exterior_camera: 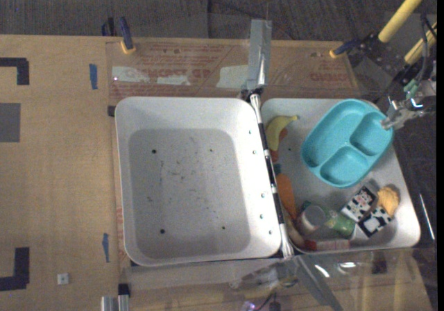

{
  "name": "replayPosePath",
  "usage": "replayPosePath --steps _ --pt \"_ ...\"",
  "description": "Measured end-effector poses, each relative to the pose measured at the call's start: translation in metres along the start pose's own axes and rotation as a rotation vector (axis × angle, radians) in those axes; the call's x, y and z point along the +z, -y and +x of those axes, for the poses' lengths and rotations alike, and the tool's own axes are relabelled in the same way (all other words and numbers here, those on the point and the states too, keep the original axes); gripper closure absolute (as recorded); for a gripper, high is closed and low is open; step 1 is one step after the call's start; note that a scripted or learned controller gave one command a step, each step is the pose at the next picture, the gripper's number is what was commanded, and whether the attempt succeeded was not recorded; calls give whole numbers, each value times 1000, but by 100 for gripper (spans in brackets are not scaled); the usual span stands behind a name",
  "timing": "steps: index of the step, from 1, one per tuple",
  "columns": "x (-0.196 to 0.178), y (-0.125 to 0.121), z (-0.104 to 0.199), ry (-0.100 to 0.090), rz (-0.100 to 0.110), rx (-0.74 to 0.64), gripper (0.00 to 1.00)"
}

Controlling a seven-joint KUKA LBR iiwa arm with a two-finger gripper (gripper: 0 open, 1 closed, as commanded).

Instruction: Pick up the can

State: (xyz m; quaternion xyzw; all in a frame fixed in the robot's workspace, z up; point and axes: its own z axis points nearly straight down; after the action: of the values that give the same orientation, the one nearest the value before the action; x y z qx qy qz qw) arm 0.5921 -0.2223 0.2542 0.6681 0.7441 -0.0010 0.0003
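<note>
Can [314,217] lay low in right bin [409,233], beside green item [342,225]. Gripper [397,116] at teal tray's [347,141] upper-right edge, apparently touching; fingers' state impossible to tell.

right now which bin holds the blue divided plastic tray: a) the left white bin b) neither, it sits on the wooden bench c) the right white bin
c: the blue divided plastic tray rests tilted in the right white bin, near a yellow banana.
</note>
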Motion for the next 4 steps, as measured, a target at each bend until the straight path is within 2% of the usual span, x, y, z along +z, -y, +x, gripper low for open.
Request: replayPosePath --steps 1,2,3,4 --pt "81 85 7 -3 1 88 100" --pt "131 95 5 13 -37 231 100" --pt "16 34 14 -1 0 739 100" --pt "-46 47 12 0 -2 583 100"
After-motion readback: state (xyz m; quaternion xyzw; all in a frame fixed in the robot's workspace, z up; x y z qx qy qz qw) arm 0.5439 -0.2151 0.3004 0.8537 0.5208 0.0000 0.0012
